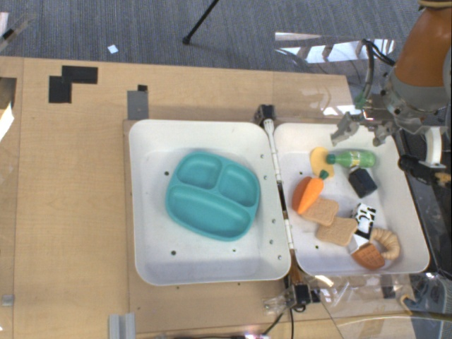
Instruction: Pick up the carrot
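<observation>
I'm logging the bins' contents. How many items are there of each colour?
Teal: 1, divided plate
Orange: 1, carrot
Yellow: 1, banana
Green: 1, bottle
Black: 2, block, black-and-white piece
Tan/brown: 4, bread slices, pretzel, croissant
Total: 10

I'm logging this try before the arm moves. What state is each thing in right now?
Carrot: lying in the right bin, untouched, tip toward the camera.
Green bottle: on its side, beside the banana.
Toast slices: flat, overlapping.
Teal plate: flat in the left bin, nothing on it.
Gripper: above the right bin's far edge, holding nothing.
</observation>
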You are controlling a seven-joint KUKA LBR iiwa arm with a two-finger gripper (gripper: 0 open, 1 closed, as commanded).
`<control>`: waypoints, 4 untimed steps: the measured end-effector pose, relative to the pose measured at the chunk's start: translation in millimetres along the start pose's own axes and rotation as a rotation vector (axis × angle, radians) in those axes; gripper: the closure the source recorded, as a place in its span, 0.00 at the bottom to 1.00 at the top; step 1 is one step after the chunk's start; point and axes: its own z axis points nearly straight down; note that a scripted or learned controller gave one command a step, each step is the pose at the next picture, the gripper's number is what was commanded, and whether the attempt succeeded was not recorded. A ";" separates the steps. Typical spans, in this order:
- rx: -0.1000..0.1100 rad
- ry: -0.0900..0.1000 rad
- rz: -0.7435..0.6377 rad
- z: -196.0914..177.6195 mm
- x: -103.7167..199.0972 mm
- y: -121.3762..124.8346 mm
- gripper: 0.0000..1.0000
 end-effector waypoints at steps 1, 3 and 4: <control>0.009 0.003 0.023 90.2 27.0 -18.7 0.00; -0.011 0.001 0.132 150.1 38.0 -93.8 0.00; -0.019 0.004 0.126 137.7 41.1 -89.4 1.00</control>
